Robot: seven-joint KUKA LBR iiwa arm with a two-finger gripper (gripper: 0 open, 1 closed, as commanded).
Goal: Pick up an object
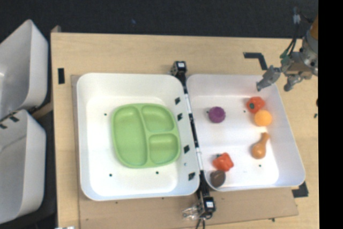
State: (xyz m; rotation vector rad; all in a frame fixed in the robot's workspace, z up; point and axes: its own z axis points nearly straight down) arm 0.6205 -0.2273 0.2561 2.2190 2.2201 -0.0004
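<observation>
Smooth plastic toy food is sitting in the right white bin (284,169): a rounded red pepper (255,103) touching an orange ball (262,118), with a purple round piece (216,114) well apart to their left. The end effector (278,79) is hovering with fingers spread wide and holding nothing, just above the red pepper at the bin's far right corner. Bare bin floor is lying open between the purple piece and the pepper.

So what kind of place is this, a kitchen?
More likely a robot test bench than a kitchen: two white bins side by side, toy-like food in one, a green tray in the other, a gripper above.
</observation>
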